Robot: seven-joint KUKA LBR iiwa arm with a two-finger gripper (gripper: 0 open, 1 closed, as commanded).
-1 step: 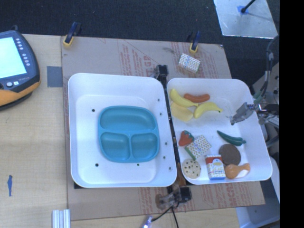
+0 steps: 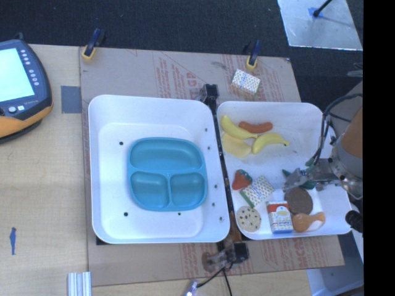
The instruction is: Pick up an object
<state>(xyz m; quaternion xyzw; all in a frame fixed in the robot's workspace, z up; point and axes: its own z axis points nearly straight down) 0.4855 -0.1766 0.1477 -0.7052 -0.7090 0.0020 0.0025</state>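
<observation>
Red-and-white carton [image 2: 279, 217], label unreadable, lies beside the brown disc [image 2: 299, 200] under the tool [image 2: 302, 179], grip indiscernible.

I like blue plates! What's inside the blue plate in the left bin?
The blue plate has three compartments, all bare blue. What's under it in the left bin is covered.

Tool [image 2: 302, 179] low in rt bin [image 2: 308, 113], just above brown disc [image 2: 299, 201].
</observation>
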